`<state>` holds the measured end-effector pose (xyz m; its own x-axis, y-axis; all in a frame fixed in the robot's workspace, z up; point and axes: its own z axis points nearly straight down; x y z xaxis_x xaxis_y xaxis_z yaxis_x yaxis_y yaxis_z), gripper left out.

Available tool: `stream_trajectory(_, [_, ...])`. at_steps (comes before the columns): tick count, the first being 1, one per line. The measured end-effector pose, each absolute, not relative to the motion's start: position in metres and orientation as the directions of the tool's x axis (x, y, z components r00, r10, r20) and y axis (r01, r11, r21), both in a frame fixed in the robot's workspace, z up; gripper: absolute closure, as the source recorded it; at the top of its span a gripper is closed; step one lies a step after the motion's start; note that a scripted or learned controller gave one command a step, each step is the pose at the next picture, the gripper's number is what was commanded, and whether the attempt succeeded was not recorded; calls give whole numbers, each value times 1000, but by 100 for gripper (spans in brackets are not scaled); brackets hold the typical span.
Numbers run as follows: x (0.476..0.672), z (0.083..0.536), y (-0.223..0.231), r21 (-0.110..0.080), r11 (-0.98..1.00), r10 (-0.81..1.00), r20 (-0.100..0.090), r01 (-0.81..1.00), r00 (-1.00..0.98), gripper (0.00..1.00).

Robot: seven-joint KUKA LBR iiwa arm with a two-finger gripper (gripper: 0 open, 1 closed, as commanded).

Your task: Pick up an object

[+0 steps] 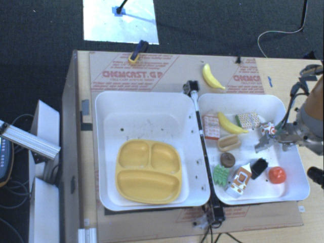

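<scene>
Gripper (pixel 267 138) low over the right bin (pixel 293 186), and you cannot tell whether it is released or clenched.
Your nearest candidates are the small black block (pixel 258 167) and the red ball (pixel 277 174) just below it; both look light, rigid toys. The ball may roll, so pinch the block across its short sides.

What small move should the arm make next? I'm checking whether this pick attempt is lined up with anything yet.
Probably a short move left and down. The gripper sits over the right bin, above bare floor, with nothing seen between its fingers. The hot dog toy lies just left of it and the black block just below, so either is near.
</scene>
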<state>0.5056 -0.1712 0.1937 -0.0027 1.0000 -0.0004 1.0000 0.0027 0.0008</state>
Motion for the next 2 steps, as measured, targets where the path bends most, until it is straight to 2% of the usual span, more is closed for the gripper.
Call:
stream_trajectory(1, [518,84,-85,2,3,1000,1,1000,-3,0])
stream_trajectory(2, [518,94,-86,3,2,1000,0,1000,-2,100])
